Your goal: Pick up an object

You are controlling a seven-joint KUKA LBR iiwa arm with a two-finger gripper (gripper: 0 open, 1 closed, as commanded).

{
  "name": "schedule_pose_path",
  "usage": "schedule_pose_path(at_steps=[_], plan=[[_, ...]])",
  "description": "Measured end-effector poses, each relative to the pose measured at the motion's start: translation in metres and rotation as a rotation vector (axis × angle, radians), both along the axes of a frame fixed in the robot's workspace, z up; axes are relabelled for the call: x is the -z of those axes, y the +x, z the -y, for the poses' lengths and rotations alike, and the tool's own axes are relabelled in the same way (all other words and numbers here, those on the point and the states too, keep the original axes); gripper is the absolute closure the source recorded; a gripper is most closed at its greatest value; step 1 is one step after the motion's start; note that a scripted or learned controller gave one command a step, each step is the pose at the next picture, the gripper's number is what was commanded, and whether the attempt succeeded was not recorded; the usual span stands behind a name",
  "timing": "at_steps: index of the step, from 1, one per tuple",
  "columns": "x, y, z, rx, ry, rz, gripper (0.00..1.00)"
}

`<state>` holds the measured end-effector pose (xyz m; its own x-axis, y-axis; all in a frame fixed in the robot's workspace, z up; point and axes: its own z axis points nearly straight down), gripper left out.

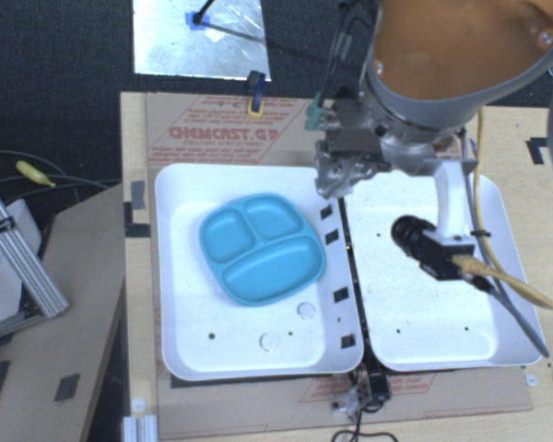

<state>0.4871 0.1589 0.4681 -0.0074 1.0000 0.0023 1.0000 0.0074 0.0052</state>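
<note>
A blue divided plate (261, 247) lies flat in the left white bin (180, 274), a little toward its far side. My gripper (334, 180) hangs over the far end of the ridge between the two bins, just right of the plate's far right corner and apart from it. I see nothing held in the gripper. The arm's orange band and grey wrist fill the upper right and hide the far part of the right bin (424, 339).
Two small pale round marks (306, 310) sit on the left bin's floor near its front right. Black tabs (341, 295) line the ridge between the bins. Cardboard (221, 132) lies under the bins, with a blue and yellow clip (255, 95) behind.
</note>
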Motion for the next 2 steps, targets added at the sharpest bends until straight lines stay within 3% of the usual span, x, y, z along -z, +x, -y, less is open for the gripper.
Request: schedule_pose_path(at_steps=[2], plan=[[-0.022, 0.001, 0.0, -0.009, 0.002, 0.006, 1.0]])
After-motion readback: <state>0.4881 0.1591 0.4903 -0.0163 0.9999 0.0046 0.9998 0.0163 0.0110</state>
